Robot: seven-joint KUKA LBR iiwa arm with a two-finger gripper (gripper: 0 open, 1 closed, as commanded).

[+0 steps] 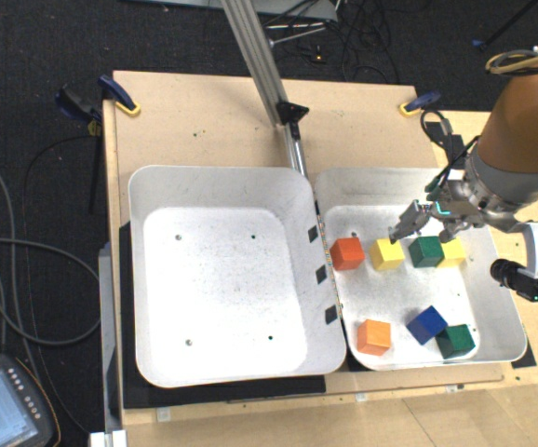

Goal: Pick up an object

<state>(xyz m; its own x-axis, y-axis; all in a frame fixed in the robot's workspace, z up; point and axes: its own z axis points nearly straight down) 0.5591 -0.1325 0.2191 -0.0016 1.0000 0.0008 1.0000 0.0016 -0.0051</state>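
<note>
hovering tool (pixel 416 222) just above yellow block (pixel 387 253), beside green block (pixel 426 250).

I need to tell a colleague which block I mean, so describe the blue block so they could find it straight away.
Look in the right-hand bin, toward its near edge. The blue block lies there between an orange block on its left and a dark green block that touches it on the right. It is the one blue piece.
</note>
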